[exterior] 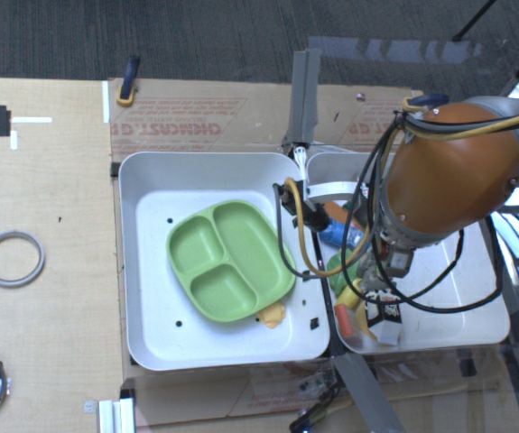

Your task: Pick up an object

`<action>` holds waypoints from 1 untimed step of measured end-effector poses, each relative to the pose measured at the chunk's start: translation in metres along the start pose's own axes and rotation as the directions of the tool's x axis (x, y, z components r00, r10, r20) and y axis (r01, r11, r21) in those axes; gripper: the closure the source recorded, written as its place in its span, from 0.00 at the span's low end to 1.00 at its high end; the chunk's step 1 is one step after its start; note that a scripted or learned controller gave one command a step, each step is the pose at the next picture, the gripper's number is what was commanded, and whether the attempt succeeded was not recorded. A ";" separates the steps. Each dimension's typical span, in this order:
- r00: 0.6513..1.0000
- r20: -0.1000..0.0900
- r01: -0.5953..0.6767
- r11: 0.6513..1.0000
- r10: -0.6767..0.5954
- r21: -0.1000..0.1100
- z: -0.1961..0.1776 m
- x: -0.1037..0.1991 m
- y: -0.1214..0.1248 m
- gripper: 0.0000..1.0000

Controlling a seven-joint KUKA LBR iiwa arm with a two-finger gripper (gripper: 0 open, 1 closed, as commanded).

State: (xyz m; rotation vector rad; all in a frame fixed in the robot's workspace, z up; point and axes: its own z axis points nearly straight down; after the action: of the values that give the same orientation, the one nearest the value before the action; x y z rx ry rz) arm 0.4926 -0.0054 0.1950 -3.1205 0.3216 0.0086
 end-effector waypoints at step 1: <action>0.968 0.000 -0.252 0.968 0.252 0.000 0.005 0.001 0.025 1.00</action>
State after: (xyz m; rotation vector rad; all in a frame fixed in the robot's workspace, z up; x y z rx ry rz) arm 0.4881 -0.0303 0.1900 -3.0556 0.7153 0.0094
